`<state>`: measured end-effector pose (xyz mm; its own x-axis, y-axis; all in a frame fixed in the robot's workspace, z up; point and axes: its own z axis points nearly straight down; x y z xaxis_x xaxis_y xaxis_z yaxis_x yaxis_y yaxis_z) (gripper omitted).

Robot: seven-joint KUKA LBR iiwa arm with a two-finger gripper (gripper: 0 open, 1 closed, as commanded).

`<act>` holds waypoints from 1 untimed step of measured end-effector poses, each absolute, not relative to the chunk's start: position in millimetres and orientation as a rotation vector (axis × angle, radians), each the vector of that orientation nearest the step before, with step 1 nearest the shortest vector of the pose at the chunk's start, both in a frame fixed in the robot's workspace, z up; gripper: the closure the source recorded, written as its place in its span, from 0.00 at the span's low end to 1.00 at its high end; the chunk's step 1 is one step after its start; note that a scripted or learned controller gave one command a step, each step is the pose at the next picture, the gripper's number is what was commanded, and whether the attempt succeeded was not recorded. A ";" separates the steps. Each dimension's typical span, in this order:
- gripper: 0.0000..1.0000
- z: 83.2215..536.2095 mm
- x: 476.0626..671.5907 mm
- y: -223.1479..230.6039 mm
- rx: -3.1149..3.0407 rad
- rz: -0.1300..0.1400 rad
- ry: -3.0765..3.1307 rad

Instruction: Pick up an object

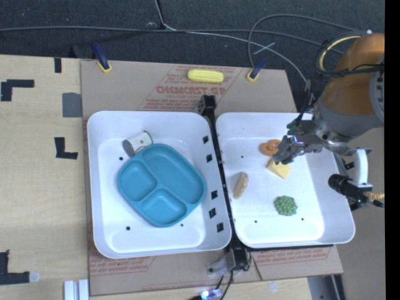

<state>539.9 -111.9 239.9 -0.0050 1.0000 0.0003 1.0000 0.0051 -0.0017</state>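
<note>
My gripper [286, 154] hangs over the right bin [312, 227], reaching in from the right. Its tip sits just above a yellow cheese-like wedge [280, 170] and right beside an orange pretzel-shaped piece [269, 147]. Whether it touches the wedge I cannot tell. A beige bread-like piece [240, 184] lies near the bin's left wall. A green broccoli-like clump [285, 205] lies toward the front.
The left bin [103, 167] holds a blue divided plate [161, 184] and a small grey cup [136, 143] lying on its side. A yellow banana-like toy [205, 75] rests on the cardboard behind the bins. A black divider [215, 167] separates the bins.
</note>
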 end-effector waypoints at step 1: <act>1.00 244.8 550.0 -65.3 -2.214 0.001 -2.226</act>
